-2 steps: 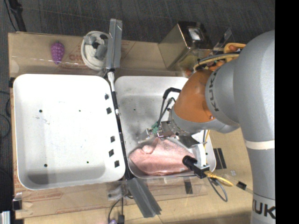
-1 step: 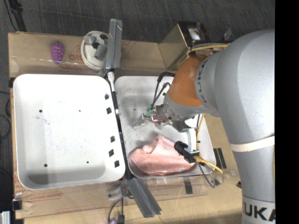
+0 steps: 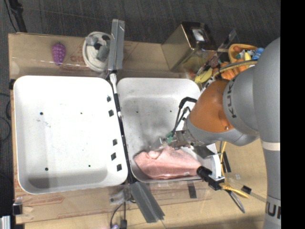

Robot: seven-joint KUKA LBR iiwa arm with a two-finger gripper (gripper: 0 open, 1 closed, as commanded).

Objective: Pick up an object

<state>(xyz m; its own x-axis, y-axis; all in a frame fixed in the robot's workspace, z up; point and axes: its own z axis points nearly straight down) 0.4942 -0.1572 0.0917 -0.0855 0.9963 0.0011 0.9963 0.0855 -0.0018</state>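
A soft pink cloth-like object [image 3: 167, 164] lies along the near wall of the right bin [image 3: 147, 104]. My gripper [image 3: 175, 141] hangs low over the cloth's upper edge, at the bin's right side, close to or touching it. The arm's orange band and grey wrist [image 3: 224, 113] cover the bin's right part.
The left bin [image 3: 62, 132] stands beside the right one, with a grey divider bar [image 3: 116, 56] between them at the far end. Beyond the bins sit a purple toy [image 3: 58, 52], a white roll [image 3: 96, 50] and a brown box [image 3: 188, 44]. Tools lie at the near right.
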